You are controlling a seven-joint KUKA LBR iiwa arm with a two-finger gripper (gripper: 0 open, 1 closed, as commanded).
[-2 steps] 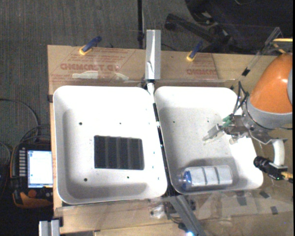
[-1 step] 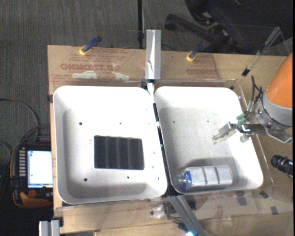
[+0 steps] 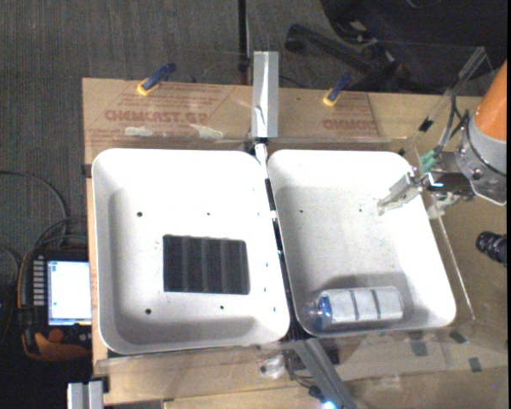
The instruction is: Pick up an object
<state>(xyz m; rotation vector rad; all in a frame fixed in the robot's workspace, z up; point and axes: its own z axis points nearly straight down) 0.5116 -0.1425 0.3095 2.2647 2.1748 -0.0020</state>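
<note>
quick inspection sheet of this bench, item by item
surface: board under two white bins, left bin and right bin
job's things: dark ribbed block flat in the left bin; bottle lying at the right bin's near wall
clutter: nothing seen
claw: claw over the right bin's far right, nothing seen between its fingers
cables: cable on the floor at left
surroundings: two clamps at the board's far edge; pendant at left

Dark carpet floor (image 3: 111, 24); cardboard-topped bench (image 3: 179, 109) w/ clamps; handheld screen (image 3: 68, 292) at left.

place: robotics lab | evidence: clamped bench (image 3: 196, 113), white bins (image 3: 111, 228), teach pendant (image 3: 55, 292), floor cables (image 3: 17, 186)
</note>
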